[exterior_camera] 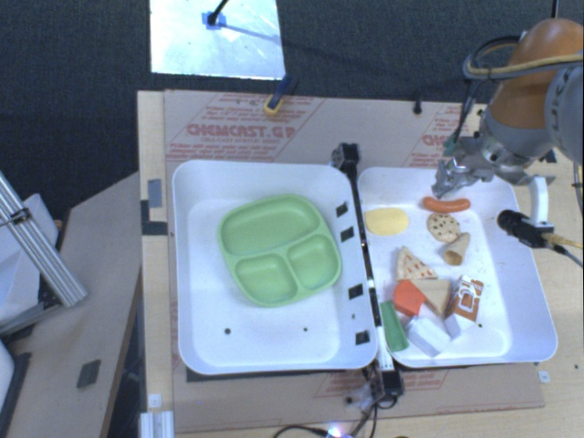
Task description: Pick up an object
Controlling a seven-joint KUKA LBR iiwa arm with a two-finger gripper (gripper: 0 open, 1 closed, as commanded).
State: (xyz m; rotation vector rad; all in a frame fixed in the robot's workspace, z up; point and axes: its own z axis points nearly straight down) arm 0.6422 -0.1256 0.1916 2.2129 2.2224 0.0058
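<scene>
My gripper [444,186] hangs over the back of the right bin [525,286], just above and left of a red sausage [447,204]. Nothing shows between its fingers. Below the sausage lie a yellow disc [387,221], a speckled cookie [443,227] and a small cone [456,247]. Nearer the front lie a pizza slice [413,265], an orange wedge [407,297], a tan block [436,292], a red-and-white carton [466,299], a green stick [393,325] and a white block [426,337].
The left bin [196,272] holds a green divided tray [278,249]. A black divider [358,245] runs between the bins. A black cylinder [518,229] on the arm juts over the right bin's right rim.
</scene>
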